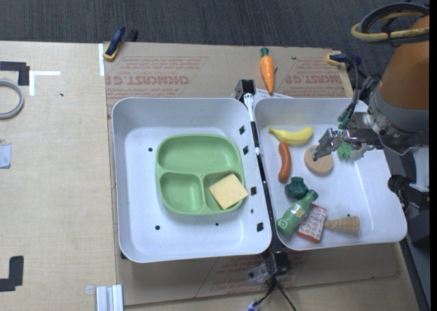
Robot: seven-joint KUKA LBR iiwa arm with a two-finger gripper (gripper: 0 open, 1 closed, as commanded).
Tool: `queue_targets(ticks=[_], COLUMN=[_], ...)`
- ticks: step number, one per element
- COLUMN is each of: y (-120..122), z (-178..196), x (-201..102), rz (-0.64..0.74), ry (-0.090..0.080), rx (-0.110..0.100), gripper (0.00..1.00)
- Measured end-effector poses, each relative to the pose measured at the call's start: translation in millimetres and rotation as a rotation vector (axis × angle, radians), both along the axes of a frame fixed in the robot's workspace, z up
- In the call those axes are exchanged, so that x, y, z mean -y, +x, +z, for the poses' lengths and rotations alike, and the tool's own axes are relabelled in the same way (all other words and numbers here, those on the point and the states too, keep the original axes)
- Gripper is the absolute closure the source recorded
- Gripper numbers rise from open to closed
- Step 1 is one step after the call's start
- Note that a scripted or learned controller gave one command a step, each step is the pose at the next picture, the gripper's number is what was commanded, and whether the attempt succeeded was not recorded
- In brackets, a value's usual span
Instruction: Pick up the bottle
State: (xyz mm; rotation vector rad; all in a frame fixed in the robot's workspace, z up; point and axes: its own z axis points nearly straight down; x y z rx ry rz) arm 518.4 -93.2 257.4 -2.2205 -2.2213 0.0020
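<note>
Now the gripper (332, 143) hangs over the right bin (382, 197), just above a round tan cookie (319, 163); its fingers stand slightly apart and hold nothing. Below-left of it, well apart, the green bottle (296, 212) lies tilted beside a red packet (312, 224).

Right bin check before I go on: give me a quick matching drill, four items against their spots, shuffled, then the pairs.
Items:
1. bottle
2. banana
3. sausage
4. cone

Spots:
A. top of the right bin, above the sausage
B. bottom left, lying tilted, below the broccoli
C. bottom right, beside the red packet
D. upright strip between banana and broccoli

Pairs: 1-B, 2-A, 3-D, 4-C
</note>
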Motion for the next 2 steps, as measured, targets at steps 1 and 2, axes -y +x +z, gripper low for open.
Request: queue_targets(ticks=[1, 2], y=[0, -41], z=[9, -23], x=[0, -53], rz=[-0.001, 0.093], ry=[-0.001, 0.0], rx=[0.0, 0.0], gripper=[1.0, 1.0])
